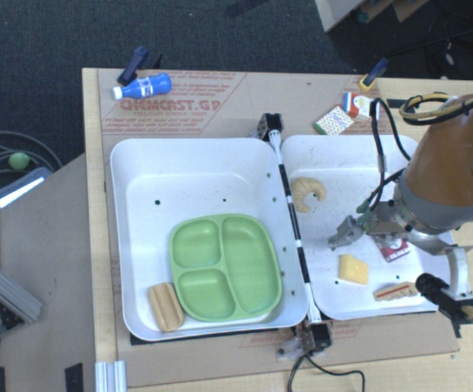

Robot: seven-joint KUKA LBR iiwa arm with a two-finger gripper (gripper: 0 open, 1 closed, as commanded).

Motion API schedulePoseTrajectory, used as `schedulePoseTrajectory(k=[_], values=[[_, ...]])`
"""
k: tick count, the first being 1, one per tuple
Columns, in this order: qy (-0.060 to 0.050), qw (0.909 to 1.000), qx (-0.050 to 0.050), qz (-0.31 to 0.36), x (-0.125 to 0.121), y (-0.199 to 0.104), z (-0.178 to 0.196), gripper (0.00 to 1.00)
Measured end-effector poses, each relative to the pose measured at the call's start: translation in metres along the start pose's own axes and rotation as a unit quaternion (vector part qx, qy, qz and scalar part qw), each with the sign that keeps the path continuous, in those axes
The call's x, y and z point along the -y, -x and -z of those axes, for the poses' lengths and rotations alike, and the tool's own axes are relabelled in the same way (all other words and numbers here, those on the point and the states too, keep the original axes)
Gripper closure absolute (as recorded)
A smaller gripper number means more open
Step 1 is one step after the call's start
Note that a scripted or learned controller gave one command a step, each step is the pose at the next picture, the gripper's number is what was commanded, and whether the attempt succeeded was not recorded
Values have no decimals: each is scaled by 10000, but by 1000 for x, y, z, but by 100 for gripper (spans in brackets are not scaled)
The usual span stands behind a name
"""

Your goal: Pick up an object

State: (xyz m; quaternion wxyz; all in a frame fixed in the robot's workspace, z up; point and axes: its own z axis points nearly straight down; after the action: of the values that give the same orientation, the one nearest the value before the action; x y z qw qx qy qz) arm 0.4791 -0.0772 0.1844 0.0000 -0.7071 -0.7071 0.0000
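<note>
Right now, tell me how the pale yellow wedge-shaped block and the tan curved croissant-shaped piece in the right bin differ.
The pale yellow wedge-shaped block has straight edges and corners; the tan curved croissant-shaped piece is rounded and bent like a crescent. The wedge is yellower, the croissant browner. The wedge lies toward the bin's near edge, below the gripper; the croissant lies farther back, near the divider. Both rest flat in the right white bin.

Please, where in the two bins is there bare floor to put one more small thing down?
Left bin: a wide bare strip along the far side, beyond the green tray, and the strip left of it above the wooden block. Right bin: the far part beyond the pretzel. Its near half is crowded: gripper, cheese, red packet, bacon strip.
</note>
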Motion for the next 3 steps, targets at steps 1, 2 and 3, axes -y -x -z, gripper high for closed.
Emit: schedulePoseTrajectory(k=[1,2,3], values=[[-15,10000,-3,-5,1,26,-89,0],[2,10000,2,-7,0,25,-79,100],[10,10000,6,1,-50,70,0,100]])
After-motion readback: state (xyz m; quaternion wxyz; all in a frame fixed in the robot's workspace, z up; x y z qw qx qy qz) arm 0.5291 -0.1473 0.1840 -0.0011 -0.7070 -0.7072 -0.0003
